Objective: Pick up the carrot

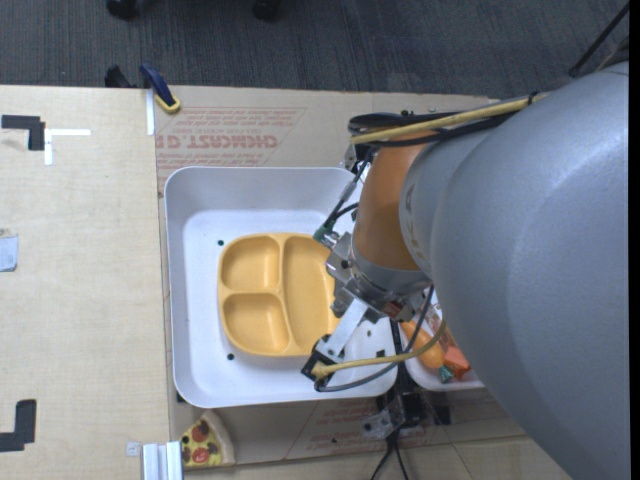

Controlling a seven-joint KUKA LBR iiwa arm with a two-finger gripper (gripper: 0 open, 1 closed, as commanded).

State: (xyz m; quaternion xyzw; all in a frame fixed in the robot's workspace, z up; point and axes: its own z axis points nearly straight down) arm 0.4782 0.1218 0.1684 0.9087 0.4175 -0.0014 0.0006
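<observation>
- While the arm (pixel 520 258) hides most of the right bin (pixel 425 373), the carrot (pixel 447 358) peeks out orange at about five o'clock of the yellow divided tray (pixel 270 293), which sits in the left bin (pixel 190 298)
- Whether the tool (pixel 325 360) is wide or narrow I cannot tell; it hangs by the left bin's right wall; best to shift toward three o'clock, centre over the carrot, then descend

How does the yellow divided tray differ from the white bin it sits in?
The yellow tray is split into three compartments; the white bin is one open basin. The tray is mustard yellow and the bin plain white. The tray is the smaller, lying inside the bin with white floor showing around its left, top and bottom sides. The arm covers the tray's right edge and the bin's right wall. Both are shallow, with rounded corners.
</observation>
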